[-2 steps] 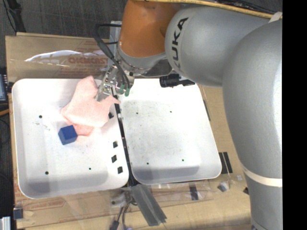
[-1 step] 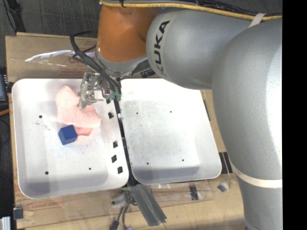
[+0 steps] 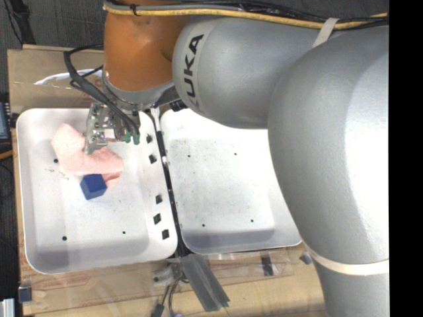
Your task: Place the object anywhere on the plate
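A pink plate (image 3: 79,152) lies in the upper part of the left bin (image 3: 39,243). A small blue cube (image 3: 93,186) sits at the plate's near edge, touching or overlapping its rim; I cannot tell which. My gripper (image 3: 100,135) hangs over the plate's right part, just above and to the right of the cube and apart from it. Nothing shows in its grasp. The orange wrist band (image 3: 135,41) and the grey arm cover the top of the view.
The right bin (image 3: 225,190) lies beside the left one, with a dark divider strip (image 3: 162,177) between them. The big grey arm (image 3: 330,131) hides the right bin's right side. Bare white floor fills the left bin's lower half.
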`<state>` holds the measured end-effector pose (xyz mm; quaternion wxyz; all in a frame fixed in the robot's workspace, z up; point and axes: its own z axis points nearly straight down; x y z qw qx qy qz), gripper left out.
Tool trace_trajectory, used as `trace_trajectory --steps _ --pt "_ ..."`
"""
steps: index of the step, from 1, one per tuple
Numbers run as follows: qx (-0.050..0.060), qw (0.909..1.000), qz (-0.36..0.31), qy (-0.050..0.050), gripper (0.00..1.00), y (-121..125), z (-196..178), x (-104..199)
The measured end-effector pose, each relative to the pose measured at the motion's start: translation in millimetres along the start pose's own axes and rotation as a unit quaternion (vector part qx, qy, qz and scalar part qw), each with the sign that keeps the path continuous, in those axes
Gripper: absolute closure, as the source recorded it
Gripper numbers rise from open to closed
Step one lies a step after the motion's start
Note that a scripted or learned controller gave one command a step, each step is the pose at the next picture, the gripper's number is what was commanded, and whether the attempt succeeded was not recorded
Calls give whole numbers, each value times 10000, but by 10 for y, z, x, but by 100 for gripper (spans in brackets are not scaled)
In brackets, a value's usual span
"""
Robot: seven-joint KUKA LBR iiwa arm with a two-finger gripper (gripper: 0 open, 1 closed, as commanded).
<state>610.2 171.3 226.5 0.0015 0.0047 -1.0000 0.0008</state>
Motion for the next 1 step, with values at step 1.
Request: trace_trajectory --steps 1 --pt "-1 10000 3 -1 0 -1 -2 -1"
